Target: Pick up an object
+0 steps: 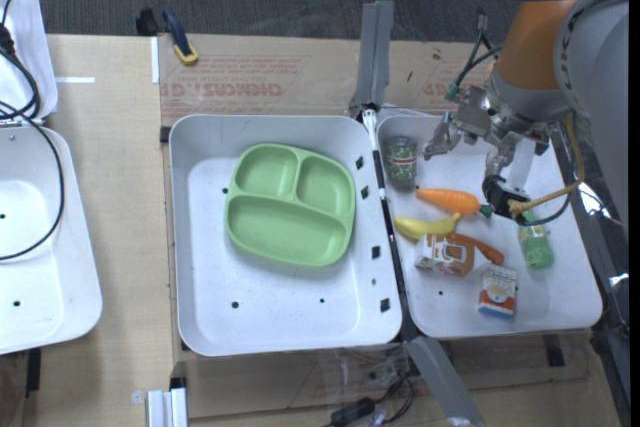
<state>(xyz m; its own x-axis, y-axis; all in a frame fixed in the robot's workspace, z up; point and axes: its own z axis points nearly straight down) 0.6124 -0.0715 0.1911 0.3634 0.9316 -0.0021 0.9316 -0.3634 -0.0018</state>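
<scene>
The claw (pixel 475 150), its opening impossible to tell, is being held at upper right above the carrot (pixel 448 200) in the right bin (pixel 560 310), and is best being lowered squarely across its narrow body.

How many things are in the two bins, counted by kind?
Green divided plate: 1
Can: 1
Carrot: 1
Banana: 1
Small cartons: 2
Green bottle: 1
Orange stick-like piece: 1
Total: 8
</scene>
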